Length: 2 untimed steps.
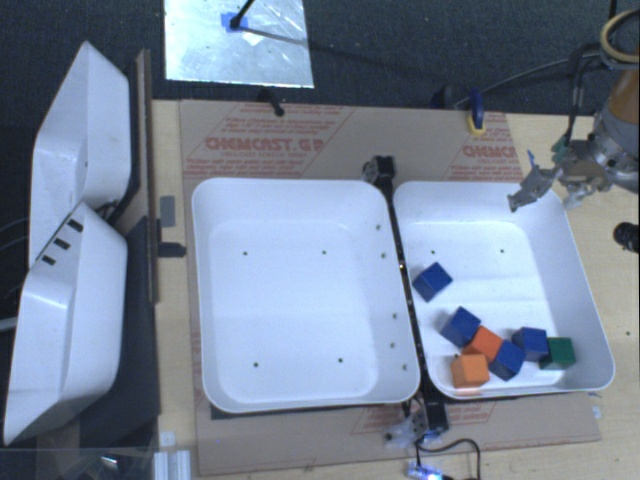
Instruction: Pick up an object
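The arm (622,98) is cut off at the picture's right edge, so little beyond its wrist and the gripper (540,186) shows. The gripper hangs over the upper right rim of the right bin (580,268), at about two o'clock from that bin's middle. Its fingers are small and blurred, and I cannot tell whether the jaws stand apart or together; nothing shows between them.

The blocks lie in the right bin. One blue cube (432,280) sits alone near the bin's left wall. The rest crowd together at about five o'clock: a blue cube (461,325), an orange block (486,342), another orange block (469,370), two dark blue blocks (506,359) (532,342) and a green block (560,351), touching or overlapping so their edges are hard to separate.

The left bin (300,198) lies beside the right one.
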Each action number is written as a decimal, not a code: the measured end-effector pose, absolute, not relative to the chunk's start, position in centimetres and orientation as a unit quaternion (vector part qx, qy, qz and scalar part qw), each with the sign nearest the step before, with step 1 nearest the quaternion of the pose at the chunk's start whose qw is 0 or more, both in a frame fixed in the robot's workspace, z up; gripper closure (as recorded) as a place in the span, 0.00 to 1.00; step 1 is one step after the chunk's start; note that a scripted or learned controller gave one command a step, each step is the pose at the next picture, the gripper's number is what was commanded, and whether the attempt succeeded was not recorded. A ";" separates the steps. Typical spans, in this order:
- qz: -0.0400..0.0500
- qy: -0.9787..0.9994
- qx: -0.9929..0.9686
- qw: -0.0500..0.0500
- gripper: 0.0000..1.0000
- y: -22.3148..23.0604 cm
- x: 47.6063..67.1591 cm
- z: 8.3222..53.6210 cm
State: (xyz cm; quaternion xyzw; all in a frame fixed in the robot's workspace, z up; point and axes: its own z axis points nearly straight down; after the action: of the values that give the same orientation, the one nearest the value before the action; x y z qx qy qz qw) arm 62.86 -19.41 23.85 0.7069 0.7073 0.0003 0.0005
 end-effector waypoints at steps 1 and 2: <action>-0.002 0.708 0.707 -0.003 0.00 -15.7 58.9 13.6; 0.000 0.708 0.706 -0.001 0.00 -11.0 60.9 8.5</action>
State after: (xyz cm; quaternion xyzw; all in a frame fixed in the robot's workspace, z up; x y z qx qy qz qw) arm 60.89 -10.96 8.46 0.7059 0.7083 -0.0004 -0.0014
